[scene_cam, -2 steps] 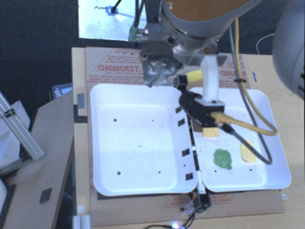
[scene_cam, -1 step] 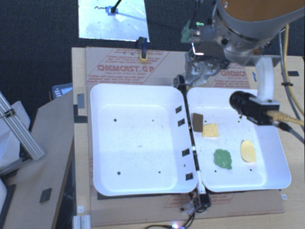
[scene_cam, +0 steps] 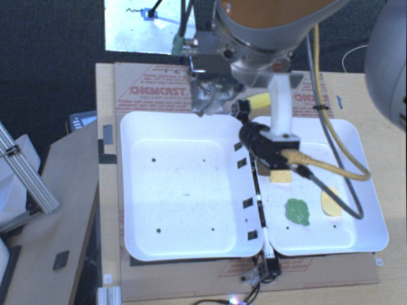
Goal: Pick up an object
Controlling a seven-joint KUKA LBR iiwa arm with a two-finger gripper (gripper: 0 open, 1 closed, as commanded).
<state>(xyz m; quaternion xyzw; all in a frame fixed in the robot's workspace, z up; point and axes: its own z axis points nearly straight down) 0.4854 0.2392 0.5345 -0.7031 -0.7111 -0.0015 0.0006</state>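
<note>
**Three objects in right bin; hand at far rim of left bin**

Two white bins sit side by side on a printed card sheet (scene_cam: 152, 89) on the desk (scene_cam: 353, 88).

Right bin (scene_cam: 346, 235):
- The green lump (scene_cam: 297, 211) lies on the floor toward the near side.
- The yellow piece (scene_cam: 331, 203) lies just to its right, close but not touching.
- The pale block (scene_cam: 280, 176) lies farther back near the rim shared with the left bin, partly hidden under robot hardware.

Left bin (scene_cam: 184, 196): four small dark dots on the floor.

The arm (scene_cam: 273, 5), orange band showing, reaches in from upper right. The hand (scene_cam: 208, 103) hangs over the far rim of the left bin, near its far right corner and well apart from all three objects. From where I stand I cannot tell whether it is released or clenched.
</note>
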